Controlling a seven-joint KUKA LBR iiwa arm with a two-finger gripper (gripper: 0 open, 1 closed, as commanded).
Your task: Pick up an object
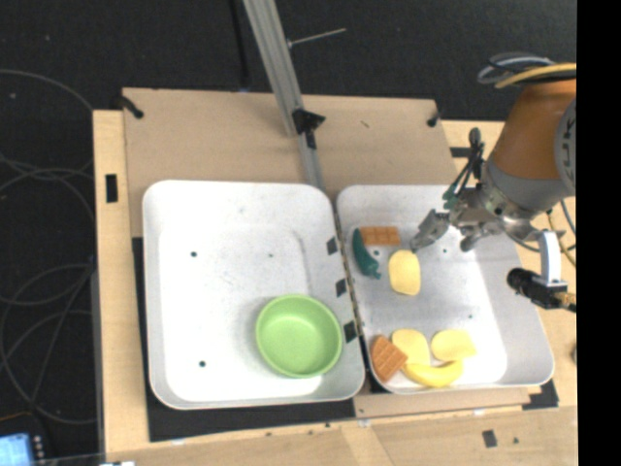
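Observation:
The right bin (pixel 485 309) holds several small objects: an orange block (pixel 379 236), a teal curved piece (pixel 366 257), a pale yellow lemon-like piece (pixel 405 273), a waffle-patterned orange piece (pixel 388 358), two yellow lumps (pixel 408 343) (pixel 452 344) and a banana (pixel 433 374). My gripper (pixel 449 235) hangs over the upper middle of this bin, right of the orange block and above the lemon-like piece. Its fingers (pixel 428 231) are spread apart, with nothing between them.
The left bin (pixel 194 260) holds a green bowl (pixel 298 335) near its front right corner. A metal pole (pixel 281 66) slants down to the gap between the bins. The arm's orange band (pixel 534 134) and cables sit at the right edge.

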